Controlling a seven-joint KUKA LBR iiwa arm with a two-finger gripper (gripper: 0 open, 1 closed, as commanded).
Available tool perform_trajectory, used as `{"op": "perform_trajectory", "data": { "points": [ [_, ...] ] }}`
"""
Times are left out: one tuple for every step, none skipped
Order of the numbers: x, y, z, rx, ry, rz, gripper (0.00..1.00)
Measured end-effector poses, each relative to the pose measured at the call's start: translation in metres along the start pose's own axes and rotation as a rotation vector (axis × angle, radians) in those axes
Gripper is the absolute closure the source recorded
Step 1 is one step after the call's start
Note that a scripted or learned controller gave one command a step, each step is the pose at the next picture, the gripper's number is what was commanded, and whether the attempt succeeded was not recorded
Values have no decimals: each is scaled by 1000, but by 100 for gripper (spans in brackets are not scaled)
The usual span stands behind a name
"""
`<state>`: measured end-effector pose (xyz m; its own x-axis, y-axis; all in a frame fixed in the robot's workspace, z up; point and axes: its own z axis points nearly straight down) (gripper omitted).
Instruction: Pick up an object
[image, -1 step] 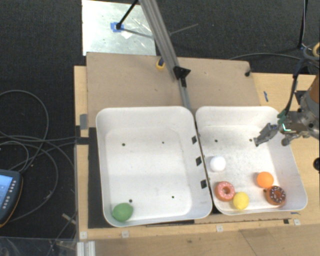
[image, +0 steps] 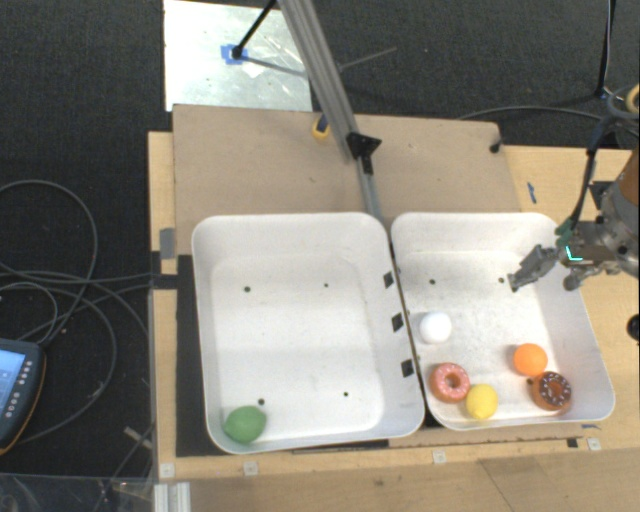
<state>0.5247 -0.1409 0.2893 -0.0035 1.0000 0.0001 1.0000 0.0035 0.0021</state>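
Note:
My gripper (image: 546, 279) hangs over the upper right part of the right bin (image: 470, 232), open, with nothing between its fingers. Below it in that bin lie a white ball (image: 435, 327), a pink-iced donut (image: 450, 381), a yellow lemon (image: 482, 401), an orange (image: 530, 358) and a chocolate donut (image: 551, 391). All of them sit toward the bin's front, apart from the gripper. A green round object (image: 244, 424) rests in the front left corner of the left bin (image: 290, 228).
A slanted grey pole (image: 330, 80) crosses the back of the bench and ends near the gap between the bins. Black clips (image: 397, 322) line the shared bin edge. Cables and a pendant (image: 15, 385) lie on the floor at left.

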Motion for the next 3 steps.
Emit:
{"op": "perform_trajectory", "data": {
  "points": [
    [-3,7,59,6,1,3,0],
    [-6,0,104,6,1,3,0],
    [-2,-3,148,5,2,2,0]
  ]
}}
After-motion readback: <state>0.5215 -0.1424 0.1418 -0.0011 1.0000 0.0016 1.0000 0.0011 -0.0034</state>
